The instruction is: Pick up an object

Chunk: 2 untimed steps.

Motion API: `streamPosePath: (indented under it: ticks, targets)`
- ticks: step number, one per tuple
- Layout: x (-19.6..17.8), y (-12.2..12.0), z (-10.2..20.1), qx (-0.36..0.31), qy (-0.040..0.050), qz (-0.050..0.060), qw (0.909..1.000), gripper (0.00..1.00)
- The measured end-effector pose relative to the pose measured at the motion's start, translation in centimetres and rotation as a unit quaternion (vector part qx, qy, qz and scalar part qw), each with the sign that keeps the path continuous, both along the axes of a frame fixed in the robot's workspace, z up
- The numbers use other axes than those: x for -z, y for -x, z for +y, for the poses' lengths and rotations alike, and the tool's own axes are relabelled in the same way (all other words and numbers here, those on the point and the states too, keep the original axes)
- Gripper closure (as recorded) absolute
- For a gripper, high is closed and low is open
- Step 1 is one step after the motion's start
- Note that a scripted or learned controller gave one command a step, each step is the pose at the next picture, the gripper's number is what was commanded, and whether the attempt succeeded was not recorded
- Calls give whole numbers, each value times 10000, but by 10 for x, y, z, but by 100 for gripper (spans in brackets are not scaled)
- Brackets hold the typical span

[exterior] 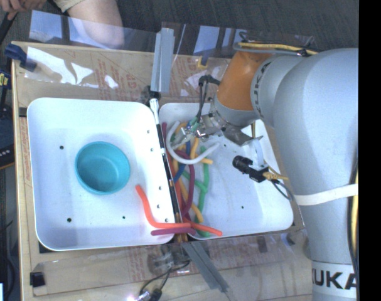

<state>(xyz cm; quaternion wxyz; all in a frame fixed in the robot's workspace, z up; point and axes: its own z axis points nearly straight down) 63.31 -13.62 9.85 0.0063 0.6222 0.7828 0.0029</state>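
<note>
Tabletop point(83, 83) with two white bins. Left bin point(46, 168), left of centre, holds a blue bowl point(103, 167); a red flexible stick point(154, 217) crosses the divider at lower centre. Right bin point(265, 212) holds a tangle of coloured sticks point(193, 180), long axes running top to bottom. The hand point(199, 130) sits at the tangle's upper end, so the sticks extend toward the bottom of the frame; whether it grips anything, I cannot tell.

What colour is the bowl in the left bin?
The bowl is turquoise blue, seen clearly in the camera view.
</note>
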Motion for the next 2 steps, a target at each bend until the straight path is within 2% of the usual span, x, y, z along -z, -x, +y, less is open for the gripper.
streamPosePath:
  ticks: [1,2]
  targets:
    - [-9,0,1,-17,-7,24,10000,100]
    - [-93,-15,52,-330,-17,87,9994,100]
